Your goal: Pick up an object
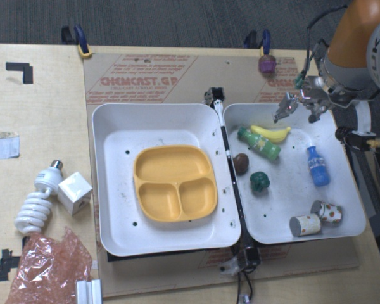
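Note:
In the right bin (285, 233) lie a yellow banana (270, 132), a green bottle (259, 142), a brown ball (241, 163), a dark green lump (259, 182), a blue bottle (316, 165), a beige cylinder (305, 224) and a spotted cup (330, 213). My gripper (299, 111) hangs over the bin's far right corner, up and to the right of the banana. Its fingers stand apart with nothing between them.
The left bin (114, 227) holds a yellow divided plate (175, 183). A purple object (267, 63) sits on the board behind the right bin. Left of the bins lie a light bulb (38, 201), a white cube (75, 192) and a crumpled pink bag (47, 268).

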Available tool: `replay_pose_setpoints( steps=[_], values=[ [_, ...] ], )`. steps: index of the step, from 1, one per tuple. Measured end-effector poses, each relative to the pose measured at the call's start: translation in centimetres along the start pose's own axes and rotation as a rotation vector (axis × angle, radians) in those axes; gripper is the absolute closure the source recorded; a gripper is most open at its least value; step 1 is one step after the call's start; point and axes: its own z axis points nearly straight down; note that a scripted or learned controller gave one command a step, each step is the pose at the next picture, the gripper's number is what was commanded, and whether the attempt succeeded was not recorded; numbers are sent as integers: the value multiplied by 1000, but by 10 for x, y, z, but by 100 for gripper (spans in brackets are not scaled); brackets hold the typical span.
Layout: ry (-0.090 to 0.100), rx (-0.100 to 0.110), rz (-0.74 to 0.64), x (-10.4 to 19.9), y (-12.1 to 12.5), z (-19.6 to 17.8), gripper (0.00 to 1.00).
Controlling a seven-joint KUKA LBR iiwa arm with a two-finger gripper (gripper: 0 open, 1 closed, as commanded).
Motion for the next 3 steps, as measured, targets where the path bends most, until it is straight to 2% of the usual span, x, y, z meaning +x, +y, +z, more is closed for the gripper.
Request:
replay_pose_setpoints(
  steps=[1, 2, 3],
  values=[
    [-2, -14, 2, -4, -7, 98, 0],
    [0, -1, 3, 31, -65, 117, 0],
    [1, 1, 3, 37, -114, 117, 0]
  ],
)
